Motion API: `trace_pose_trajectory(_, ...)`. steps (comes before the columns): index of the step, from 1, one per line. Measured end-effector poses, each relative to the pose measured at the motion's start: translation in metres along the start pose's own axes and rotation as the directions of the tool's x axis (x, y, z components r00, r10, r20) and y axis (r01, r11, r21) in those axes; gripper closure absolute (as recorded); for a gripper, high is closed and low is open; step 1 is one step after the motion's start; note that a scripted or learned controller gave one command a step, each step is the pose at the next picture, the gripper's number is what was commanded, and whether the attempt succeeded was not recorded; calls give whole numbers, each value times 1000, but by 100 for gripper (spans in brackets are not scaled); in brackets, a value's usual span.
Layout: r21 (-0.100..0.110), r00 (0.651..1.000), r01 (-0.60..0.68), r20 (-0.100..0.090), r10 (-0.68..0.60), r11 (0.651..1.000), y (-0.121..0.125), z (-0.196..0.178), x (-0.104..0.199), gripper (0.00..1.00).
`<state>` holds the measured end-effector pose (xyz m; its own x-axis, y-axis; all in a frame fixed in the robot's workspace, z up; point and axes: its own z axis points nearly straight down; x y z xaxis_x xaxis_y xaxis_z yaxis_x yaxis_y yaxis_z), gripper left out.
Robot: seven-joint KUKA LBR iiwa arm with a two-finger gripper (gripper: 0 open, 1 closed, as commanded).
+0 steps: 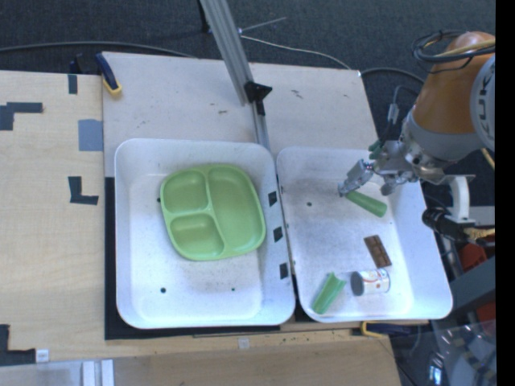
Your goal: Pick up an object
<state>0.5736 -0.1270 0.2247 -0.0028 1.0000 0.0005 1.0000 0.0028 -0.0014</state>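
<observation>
Two bins: plate [213, 212] is held by the left one (a green, divided plate).
Gripper [360, 180]: fingers spread, poised over right bin [322, 215], just beside green stick [368, 203].

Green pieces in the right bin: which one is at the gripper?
The upper green cylinder, lying right beside the gripper near the bin's top. The other green piece sits at the bottom edge, next to the small clear bottle.
</observation>
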Motion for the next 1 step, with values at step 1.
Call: trace_pose_trajectory(1,0,1000,0,0,0,1000,0,0,0,0)
